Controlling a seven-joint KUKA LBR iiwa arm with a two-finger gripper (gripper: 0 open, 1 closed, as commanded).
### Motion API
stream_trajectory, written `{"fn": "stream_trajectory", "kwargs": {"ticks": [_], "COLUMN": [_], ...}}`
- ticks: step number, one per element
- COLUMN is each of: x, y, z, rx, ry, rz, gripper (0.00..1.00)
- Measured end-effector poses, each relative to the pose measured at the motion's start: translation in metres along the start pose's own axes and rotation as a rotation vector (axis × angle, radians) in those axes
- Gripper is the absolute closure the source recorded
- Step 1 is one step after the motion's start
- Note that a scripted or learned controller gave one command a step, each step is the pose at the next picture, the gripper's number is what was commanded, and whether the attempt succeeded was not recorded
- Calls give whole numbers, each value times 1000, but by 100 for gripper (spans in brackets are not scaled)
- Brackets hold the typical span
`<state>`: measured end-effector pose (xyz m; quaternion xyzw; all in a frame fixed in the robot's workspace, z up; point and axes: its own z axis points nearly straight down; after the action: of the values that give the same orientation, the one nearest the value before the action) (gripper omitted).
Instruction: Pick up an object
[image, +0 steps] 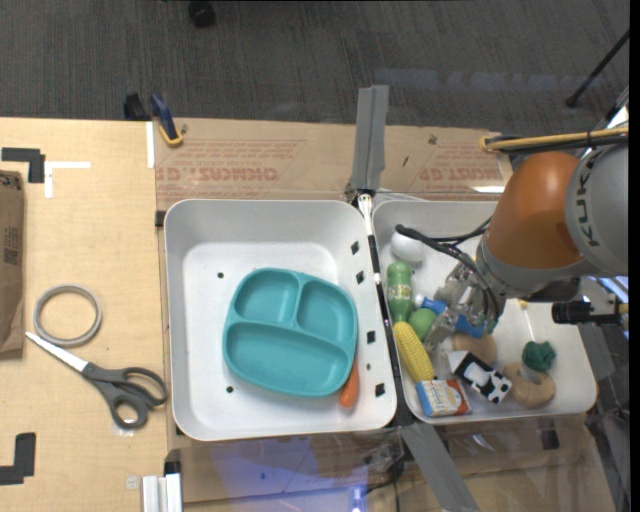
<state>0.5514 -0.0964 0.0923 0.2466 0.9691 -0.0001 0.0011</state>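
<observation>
Two shallow white bins sit side by side on the surface (90, 200), the left bin (180, 300) and the right bin (570, 400). Nearest the camera, at the front edge of the right bin, lies a small flat packet with a blue and red print (441, 398), and just beside it a black-and-white cow-patterned toy (483, 380) and a tan ring-shaped piece (528, 387). A dark green clump (540, 354) rests a little farther back toward the right wall. In the left bin, an orange carrot (349, 387) lies at the front right, touching the rim of a teal divided plate (291, 332) that takes up the middle of that bin. Out on the surface to the left, grey-handled scissors (98, 378) lie near a roll of tape (67, 313).

Farther in, a yellow corn cob (412, 350) lies along the left side of the right bin, with a round green piece (423, 322) touching its far end and a green bottle (400, 283) beyond that, next to the dividing wall. The tool (458, 318) is lowered into the right bin among these things, just right of the green piece and over some blue items; I cannot tell whether it is open or closed, nor whether it has anything in it. Above it the arm's orange band (540, 215) and grey body lead off to the right.

A white rounded object (408, 239) lies at the far left corner of the right bin. Behind both bins, brown cardboard (250, 165) is spread flat.
</observation>
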Motion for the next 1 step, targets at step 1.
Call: {"fn": "stream_trajectory", "kwargs": {"ticks": [1], "x": [64], "y": [-35], "z": [0], "rx": [0], "ry": [-1], "rz": [-12], "gripper": [0]}}
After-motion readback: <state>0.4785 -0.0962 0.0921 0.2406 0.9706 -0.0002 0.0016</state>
